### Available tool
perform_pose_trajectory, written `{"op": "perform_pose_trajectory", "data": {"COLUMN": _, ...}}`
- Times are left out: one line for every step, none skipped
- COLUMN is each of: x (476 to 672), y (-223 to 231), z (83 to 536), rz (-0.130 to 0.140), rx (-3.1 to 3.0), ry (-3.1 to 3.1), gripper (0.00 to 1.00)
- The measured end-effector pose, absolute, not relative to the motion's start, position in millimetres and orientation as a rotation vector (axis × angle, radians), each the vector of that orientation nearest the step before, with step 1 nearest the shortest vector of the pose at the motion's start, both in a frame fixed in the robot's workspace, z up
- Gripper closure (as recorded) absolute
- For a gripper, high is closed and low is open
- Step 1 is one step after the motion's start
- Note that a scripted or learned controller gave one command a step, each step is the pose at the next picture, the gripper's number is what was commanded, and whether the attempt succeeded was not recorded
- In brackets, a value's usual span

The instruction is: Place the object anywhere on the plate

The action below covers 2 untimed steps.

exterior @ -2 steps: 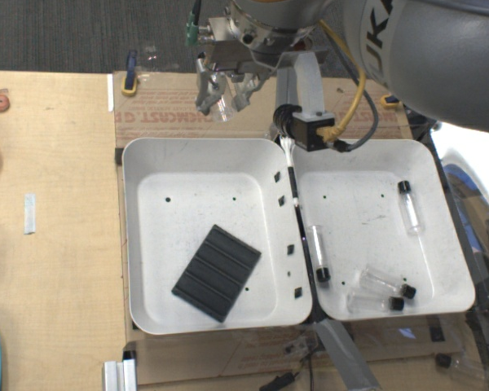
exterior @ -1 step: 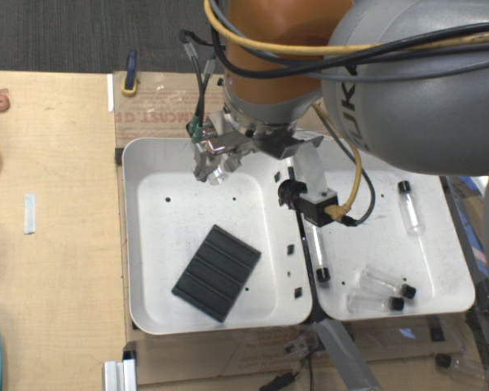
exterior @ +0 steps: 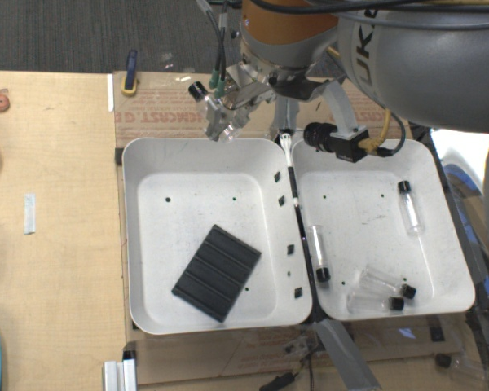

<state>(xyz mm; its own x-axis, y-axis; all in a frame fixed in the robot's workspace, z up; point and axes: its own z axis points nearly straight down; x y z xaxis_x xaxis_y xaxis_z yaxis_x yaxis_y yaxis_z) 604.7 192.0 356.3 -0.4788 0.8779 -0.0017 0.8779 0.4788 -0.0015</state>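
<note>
Right of the black ribbed plate [exterior: 218, 272], in the neighbouring bin [exterior: 359, 218], clear capped tubes [exterior: 409, 208] are seen, judged light, stiff, slick, roll-prone, best gripped mid-barrel; the hand [exterior: 222, 120] is poised beyond the plate, opening cannot be told.

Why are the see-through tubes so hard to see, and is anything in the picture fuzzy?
In the camera view, the clear tubes nearly vanish against the bright right bin, with mainly their black caps standing out; the black ridged block in the left bin looks sharp and dark; the gripper and grey arm at the top look slightly soft and cast little shadow.
</note>
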Motion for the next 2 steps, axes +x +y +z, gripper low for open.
{"op": "perform_pose_trajectory", "data": {"x": 633.6, "y": 178, "z": 441, "rz": -0.002, "rx": 1.224, "ry": 2.891, "gripper": 1.00}}
{"op": "perform_pose_trajectory", "data": {"x": 644.4, "y": 181, "z": 441, "rz": -0.001, "rx": 0.568, "ry": 3.089, "gripper": 1.00}}
